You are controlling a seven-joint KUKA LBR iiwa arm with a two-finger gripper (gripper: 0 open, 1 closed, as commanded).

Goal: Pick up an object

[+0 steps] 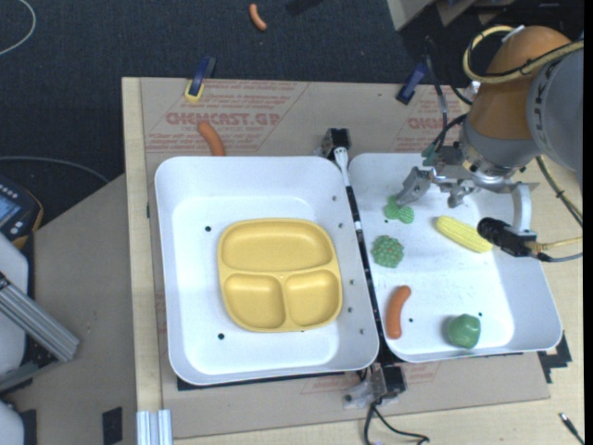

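Beside knobbly broccoli, smooth sausage.

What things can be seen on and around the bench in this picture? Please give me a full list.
White bins: two, white, side by side on the bench.
Divided plate: one, yellow, in the left bin.
Corn cob: one, yellow, right bin.
Small broccoli: one, green, right bin, upper left.
Bumpy vegetable: one, green, right bin, near the divider.
Sausage: one, orange-red, right bin, lower part.
Pepper: one, green, right bin, lower right.
Second sausage: one, orange, on cardboard above the left bin.
Gripper: one, grey, over the right bin's upper part.
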